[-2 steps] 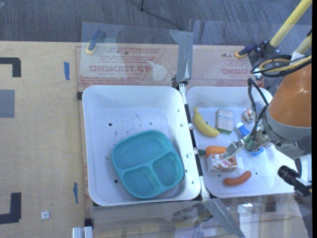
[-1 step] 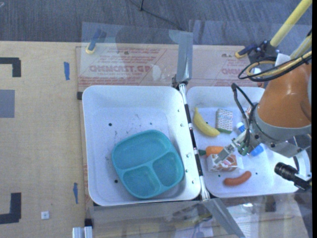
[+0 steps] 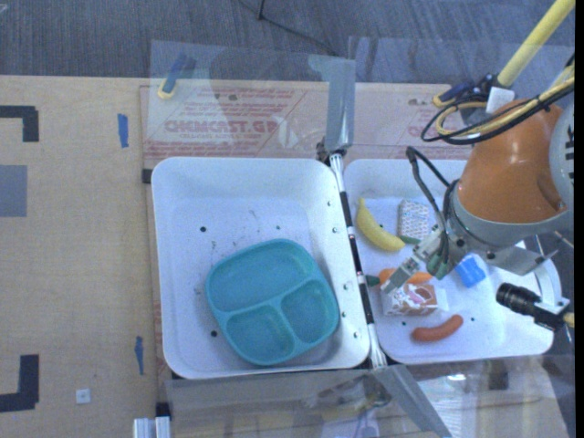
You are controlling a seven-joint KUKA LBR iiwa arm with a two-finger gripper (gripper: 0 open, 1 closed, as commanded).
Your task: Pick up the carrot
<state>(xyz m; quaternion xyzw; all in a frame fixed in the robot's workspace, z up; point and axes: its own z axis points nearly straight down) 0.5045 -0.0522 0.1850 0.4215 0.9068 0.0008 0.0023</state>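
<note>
My arm reaches in from the right of the frame, its orange band large at the upper right, and my tool (image 3: 408, 276) sits low in the right bin (image 3: 511, 336), right of centre in the frame. I cannot tell whether the tool is clenched or released, because the wrist covers much of it. The carrot (image 3: 418, 278), small and orange, lies right at the tool's tip, just above a clear packet (image 3: 408, 301) with red and white print; whether the tool touches the carrot I cannot tell. A banana (image 3: 376, 230) lies to the upper left of the tool, a sausage (image 3: 436, 328) below it near the bin's lower edge, and a blue block (image 3: 470, 270) just to its right. The left bin (image 3: 182, 199) holds a teal divided plate (image 3: 272, 301). Both bins rest on the counter (image 3: 73, 272).
</note>
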